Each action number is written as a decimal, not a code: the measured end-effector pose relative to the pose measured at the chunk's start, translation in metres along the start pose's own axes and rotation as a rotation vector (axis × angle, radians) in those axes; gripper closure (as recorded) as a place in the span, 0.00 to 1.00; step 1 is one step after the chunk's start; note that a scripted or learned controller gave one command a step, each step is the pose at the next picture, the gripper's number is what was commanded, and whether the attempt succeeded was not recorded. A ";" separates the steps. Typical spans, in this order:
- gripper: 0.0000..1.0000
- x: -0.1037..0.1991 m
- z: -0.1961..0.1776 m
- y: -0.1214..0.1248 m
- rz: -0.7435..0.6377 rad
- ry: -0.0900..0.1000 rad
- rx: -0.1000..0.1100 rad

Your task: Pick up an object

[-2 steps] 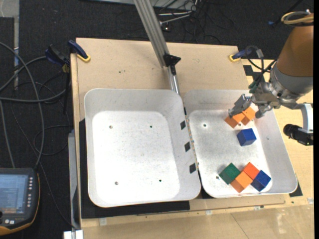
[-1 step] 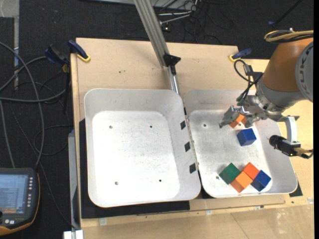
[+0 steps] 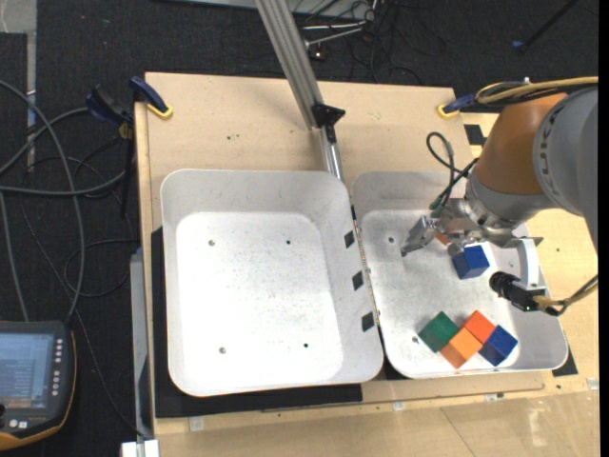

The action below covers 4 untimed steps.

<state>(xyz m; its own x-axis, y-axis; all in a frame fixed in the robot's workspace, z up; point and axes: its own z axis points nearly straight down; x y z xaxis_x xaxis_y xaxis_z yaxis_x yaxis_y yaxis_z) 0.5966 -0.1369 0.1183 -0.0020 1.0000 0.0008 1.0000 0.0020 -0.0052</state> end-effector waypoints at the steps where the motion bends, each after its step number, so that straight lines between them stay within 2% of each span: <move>1: 1.00 -0.001 -0.014 0.001 0.003 -0.001 -0.007; 3: 1.00 -0.003 -0.103 0.003 0.000 -0.003 -0.012; 4: 1.00 -0.003 -0.128 0.004 0.000 -0.002 -0.010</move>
